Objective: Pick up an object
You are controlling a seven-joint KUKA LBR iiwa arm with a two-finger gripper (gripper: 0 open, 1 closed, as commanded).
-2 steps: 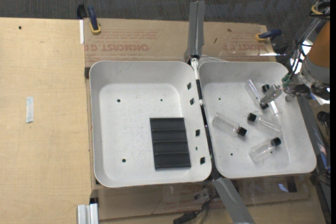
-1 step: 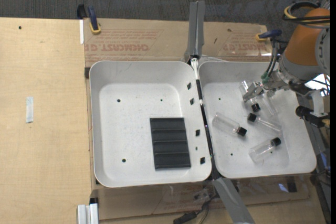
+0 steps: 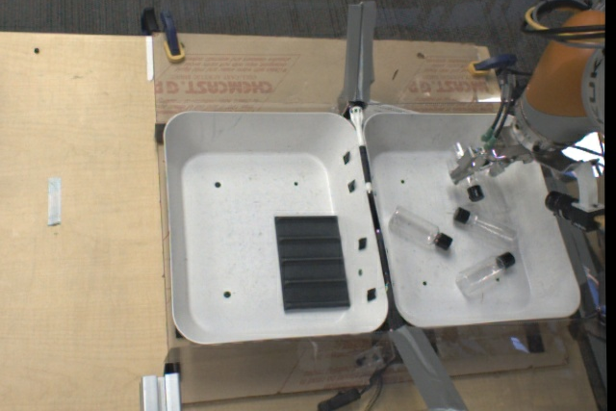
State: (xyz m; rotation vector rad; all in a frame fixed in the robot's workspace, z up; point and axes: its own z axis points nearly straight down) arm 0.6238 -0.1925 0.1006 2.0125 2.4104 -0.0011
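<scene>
The right bin (image 3: 539, 303) holds three clear vials with black caps: one (image 3: 421, 229) at left centre, one (image 3: 489, 227) in the middle, and one (image 3: 481, 274) nearer the front. A small black piece (image 3: 474, 192) lies just behind them. My gripper (image 3: 460, 165) hangs over the back part of this bin, a little behind and left of the black piece. It is open, with nothing between its fingers. The grey arm with its orange band (image 3: 558, 82) comes in from the right.
The left bin (image 3: 192, 207) holds a black ridged block (image 3: 313, 262) towards its front right. A raised divider (image 3: 366, 197) separates the two bins. Clamps (image 3: 171, 38) and cardboard (image 3: 289, 77) sit behind the bins. Wooden bench (image 3: 77, 207) stretches to the left.
</scene>
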